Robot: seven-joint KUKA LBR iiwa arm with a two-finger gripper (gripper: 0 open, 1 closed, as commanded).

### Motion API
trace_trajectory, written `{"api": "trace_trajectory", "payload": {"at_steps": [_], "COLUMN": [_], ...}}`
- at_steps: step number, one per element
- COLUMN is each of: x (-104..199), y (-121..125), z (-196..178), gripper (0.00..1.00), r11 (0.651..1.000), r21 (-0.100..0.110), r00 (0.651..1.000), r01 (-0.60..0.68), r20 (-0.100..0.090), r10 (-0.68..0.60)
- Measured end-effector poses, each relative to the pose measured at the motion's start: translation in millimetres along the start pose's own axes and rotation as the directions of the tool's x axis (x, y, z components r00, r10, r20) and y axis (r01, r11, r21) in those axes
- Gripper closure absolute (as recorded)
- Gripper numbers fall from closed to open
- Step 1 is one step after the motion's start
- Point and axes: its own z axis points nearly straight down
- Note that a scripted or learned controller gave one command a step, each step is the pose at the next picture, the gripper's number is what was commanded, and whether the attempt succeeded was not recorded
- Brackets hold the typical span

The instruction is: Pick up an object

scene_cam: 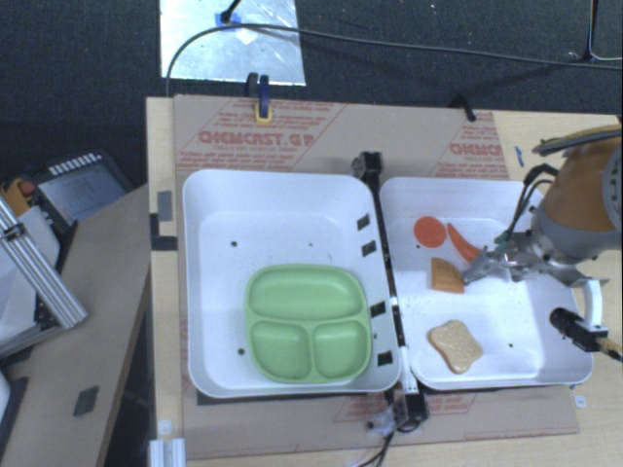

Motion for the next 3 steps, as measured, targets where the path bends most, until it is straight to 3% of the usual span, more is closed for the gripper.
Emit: {"api": "trace_trajectory", "payload": {"at_steps": [1,2,3], "x": [0.2,0.0,-5.7], "y": [0.9,1.7,7.7], "z": [10.2,-0.7,-61.8], "gripper": [0.0,1.0,1.0], "r11": [1.0,1.0,1.0], "r21": [-0.002,-0.005,-0.007], "r00": [1.0,1.0,1.0], "r01": [-0.001,-0.001,0.002], "r20": [0.001,0.002,0.003], "r10": [0.001,0.001,-0.002]}}
